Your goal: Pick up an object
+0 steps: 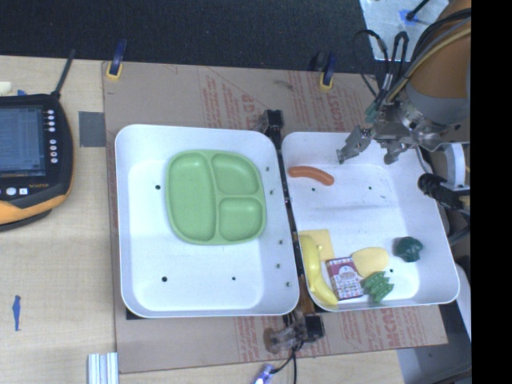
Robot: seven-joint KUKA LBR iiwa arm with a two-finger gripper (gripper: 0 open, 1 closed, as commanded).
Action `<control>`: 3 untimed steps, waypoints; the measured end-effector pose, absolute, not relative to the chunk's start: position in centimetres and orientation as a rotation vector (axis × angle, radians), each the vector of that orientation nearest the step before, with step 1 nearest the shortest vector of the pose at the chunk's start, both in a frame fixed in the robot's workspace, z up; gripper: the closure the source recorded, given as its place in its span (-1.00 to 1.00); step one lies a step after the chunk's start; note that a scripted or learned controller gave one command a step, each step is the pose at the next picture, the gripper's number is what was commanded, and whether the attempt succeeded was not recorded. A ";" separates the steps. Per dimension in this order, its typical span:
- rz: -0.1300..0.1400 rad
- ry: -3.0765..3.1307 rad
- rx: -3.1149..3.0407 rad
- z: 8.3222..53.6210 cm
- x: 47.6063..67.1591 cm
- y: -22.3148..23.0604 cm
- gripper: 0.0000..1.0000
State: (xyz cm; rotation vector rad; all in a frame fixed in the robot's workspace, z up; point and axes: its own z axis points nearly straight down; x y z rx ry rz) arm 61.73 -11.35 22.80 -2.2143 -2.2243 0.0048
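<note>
Look at your end effector (370, 152): its fingers are spread apart and hold nothing. It hangs over the far end of the right bin (416, 206). The little hot dog (310, 174) lies just to its left.

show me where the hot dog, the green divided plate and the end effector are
hot dog (310, 174), camera view, its middle.
green divided plate (189, 197), camera view, large left compartment.
end effector (370, 151), camera view, midway between fingertips.
</note>
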 end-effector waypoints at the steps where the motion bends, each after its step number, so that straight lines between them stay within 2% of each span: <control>1: -0.008 -2.233 -2.222 9.8 66.0 -10.6 -1.00; 3: -0.002 -2.231 -2.220 9.7 65.9 -9.5 -1.00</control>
